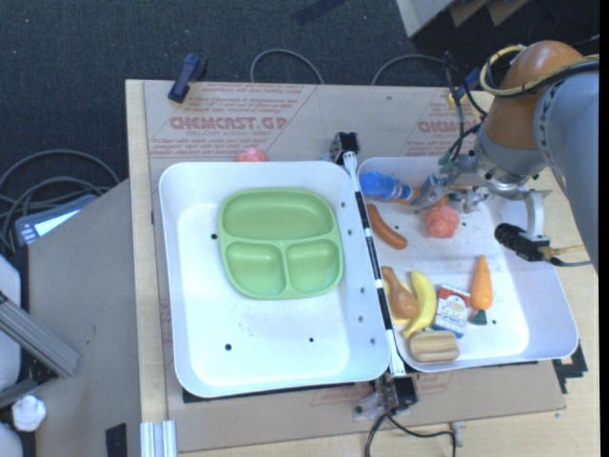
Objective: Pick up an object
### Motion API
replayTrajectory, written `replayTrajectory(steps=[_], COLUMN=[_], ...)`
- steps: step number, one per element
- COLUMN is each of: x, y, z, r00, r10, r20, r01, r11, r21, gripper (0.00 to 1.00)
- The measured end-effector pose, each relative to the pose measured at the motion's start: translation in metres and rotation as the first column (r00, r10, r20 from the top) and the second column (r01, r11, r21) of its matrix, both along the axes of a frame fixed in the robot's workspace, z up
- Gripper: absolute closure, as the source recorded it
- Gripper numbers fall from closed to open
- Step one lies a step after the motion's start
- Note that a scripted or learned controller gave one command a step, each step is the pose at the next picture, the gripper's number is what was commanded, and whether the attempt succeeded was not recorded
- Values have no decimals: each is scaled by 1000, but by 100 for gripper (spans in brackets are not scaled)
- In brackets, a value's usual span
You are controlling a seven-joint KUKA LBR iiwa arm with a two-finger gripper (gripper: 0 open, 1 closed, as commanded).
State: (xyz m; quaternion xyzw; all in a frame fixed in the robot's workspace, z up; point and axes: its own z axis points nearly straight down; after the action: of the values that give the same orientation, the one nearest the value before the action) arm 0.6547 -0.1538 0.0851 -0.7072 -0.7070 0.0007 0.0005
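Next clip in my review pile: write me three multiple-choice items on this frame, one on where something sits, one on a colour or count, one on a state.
1. Where is the green divided tray?
A. in the left bin
B. in the right bin
C. on the floor

2. How many compartments does that tray have?
A. two
B. three
C. five

3. How does the gripper stand to the pink ball?
A. low in the right bin, right above the ball
B. parked over the left bin
C. raised high over the bench edge

Key: 1 A, the tray lies flat in the left bin, alone. 2 B, one long section at the back and two smaller ones in front. 3 A, the gripper sits just behind the ball in the right bin, near the blue bottle.
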Motion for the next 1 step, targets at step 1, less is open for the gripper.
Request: replayTrajectory(steps=[1], x=[8], y=[15], z=[-3], r00=[1000], r10=[2], r20=[-18], r01=[-2], r11=[1000], r21=[-1], gripper=[0])
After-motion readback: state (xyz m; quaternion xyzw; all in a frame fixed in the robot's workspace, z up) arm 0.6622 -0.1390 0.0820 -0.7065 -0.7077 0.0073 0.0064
